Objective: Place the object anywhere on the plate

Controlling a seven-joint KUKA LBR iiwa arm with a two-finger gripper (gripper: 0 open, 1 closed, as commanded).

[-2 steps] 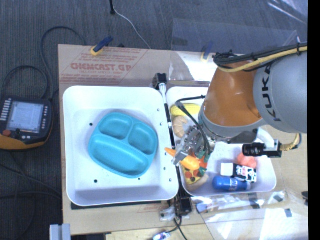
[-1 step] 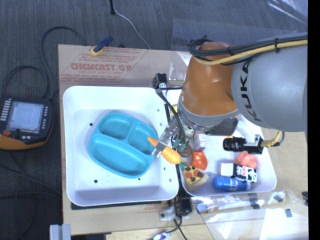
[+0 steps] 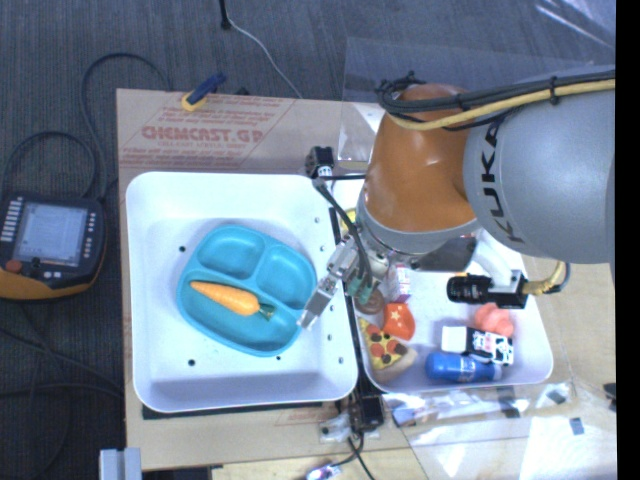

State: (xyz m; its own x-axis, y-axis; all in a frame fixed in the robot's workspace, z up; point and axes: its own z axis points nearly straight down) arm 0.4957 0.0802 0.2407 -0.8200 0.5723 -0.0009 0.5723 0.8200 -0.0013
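The pincer (image 3: 335, 288) hangs near the middle of the frame, right over the seam where the two white bins meet, with its two pale fingers (image 3: 318, 303) spread apart and nothing between them; one tip reaches toward the right edge of the blue plate (image 3: 285, 258). That plate sits in the left bin (image 3: 160, 368), divided into compartments, and the carrot (image 3: 228, 298) lies in its lower compartment, pointed end toward the left and green stub toward the pincer. Just right of the fingers, in the right bin (image 3: 535, 363), a red tomato-like toy (image 3: 398, 320) sits beside a pizza slice (image 3: 385, 348), with a blue bottle (image 3: 460, 368) lying along the lower edge, a black-and-white carton (image 3: 488, 345) above it and a pink piece (image 3: 492, 318) behind that. The grey arm (image 3: 550, 178) with its orange band (image 3: 420, 168) fills the upper right. Far at the left edge, a handheld control pad (image 3: 48, 243) rests on the dark carpet.
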